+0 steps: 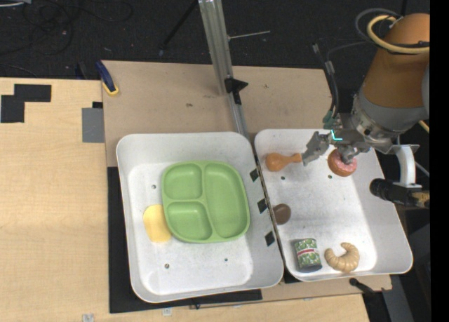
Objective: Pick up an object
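My gripper (331,150) hangs over the far part of the right bin (382,233), open with nothing between its fingers. One finger (313,147) points at the thin end of an orange drumstick-shaped toy (276,162) lying at the bin's far left. The other finger sits just above a pink and red doughnut (342,166). Nearer the front lie a small brown lump (281,212), a green can (306,254) and a tan croissant (343,257).
The left bin (140,166) holds a green divided plate (206,200) and a yellow piece (156,223) beside it. A metal post (219,47) rises behind the gap between the bins. A black fitting (394,191) juts over the right bin's right rim.
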`<action>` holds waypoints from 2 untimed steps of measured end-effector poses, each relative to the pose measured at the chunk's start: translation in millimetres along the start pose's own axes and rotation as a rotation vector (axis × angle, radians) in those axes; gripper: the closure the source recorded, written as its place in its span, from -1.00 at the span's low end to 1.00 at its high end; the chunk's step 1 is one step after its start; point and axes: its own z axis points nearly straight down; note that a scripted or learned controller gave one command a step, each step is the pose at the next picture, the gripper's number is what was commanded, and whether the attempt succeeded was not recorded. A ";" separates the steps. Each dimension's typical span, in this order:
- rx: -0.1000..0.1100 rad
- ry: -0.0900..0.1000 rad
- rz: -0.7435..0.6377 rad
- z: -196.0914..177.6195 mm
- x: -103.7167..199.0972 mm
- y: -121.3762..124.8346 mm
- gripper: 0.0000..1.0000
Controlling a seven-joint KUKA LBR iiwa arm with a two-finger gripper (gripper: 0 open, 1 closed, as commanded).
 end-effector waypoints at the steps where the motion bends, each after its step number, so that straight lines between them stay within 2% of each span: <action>1: -0.002 0.000 0.000 -1.0 -0.1 0.5 -1.00; 2: 0.004 0.000 0.000 62.4 6.8 -1.1 -1.00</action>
